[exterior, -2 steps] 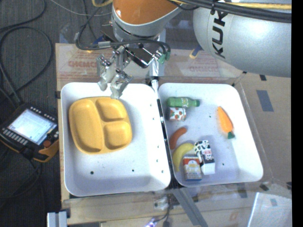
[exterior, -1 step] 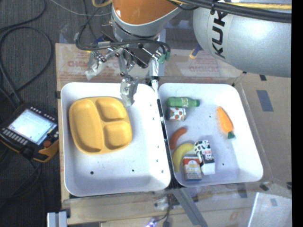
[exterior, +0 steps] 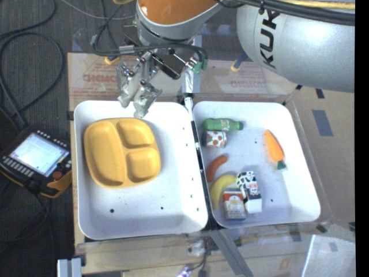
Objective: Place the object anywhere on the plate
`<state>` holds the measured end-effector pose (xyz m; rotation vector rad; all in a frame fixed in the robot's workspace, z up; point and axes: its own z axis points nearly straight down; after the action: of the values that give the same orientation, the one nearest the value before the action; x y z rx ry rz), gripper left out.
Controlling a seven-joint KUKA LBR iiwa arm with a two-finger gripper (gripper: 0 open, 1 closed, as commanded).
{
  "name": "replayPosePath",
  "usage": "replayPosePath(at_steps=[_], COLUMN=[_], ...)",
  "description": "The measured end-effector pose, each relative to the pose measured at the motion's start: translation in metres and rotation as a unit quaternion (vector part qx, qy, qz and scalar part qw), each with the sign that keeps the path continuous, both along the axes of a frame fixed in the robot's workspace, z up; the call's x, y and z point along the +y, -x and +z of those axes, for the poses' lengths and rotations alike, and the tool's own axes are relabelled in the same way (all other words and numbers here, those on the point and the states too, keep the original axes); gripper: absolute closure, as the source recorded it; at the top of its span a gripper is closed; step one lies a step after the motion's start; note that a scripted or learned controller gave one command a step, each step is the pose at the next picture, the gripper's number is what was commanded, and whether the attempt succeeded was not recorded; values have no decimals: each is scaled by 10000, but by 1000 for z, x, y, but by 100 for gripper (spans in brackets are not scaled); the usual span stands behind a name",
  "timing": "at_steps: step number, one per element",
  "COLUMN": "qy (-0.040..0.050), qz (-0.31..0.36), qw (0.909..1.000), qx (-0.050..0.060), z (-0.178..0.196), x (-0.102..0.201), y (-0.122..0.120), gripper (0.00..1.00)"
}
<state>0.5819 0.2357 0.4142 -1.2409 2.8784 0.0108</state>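
A yellow divided plate [exterior: 122,152] lies in the left white bin [exterior: 98,218]. My gripper [exterior: 135,101] hangs over the far edge of that bin, just beyond the plate's far rim. Its two metal fingers [exterior: 125,94] stand apart, open, with nothing between them. In the right bin [exterior: 300,154] lie a green bottle [exterior: 222,124], a small red-and-white carton [exterior: 216,138], an orange carrot [exterior: 274,148], a brown sausage [exterior: 217,165], a banana [exterior: 219,189], a cow-patterned carton [exterior: 249,189] and a red-and-orange box [exterior: 233,205].
The arm's orange band and grey body [exterior: 288,27] fill the upper middle and right. A handheld pendant [exterior: 37,160] lies on the floor to the left of the bench. Cables [exterior: 34,33] run across the floor at the top left.
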Motion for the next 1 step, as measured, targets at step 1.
replayPosePath(at_steps=[1], qy=[-1], qz=[3], qw=[10000], qx=[1], z=[0], x=[0], y=[0], gripper=[0])
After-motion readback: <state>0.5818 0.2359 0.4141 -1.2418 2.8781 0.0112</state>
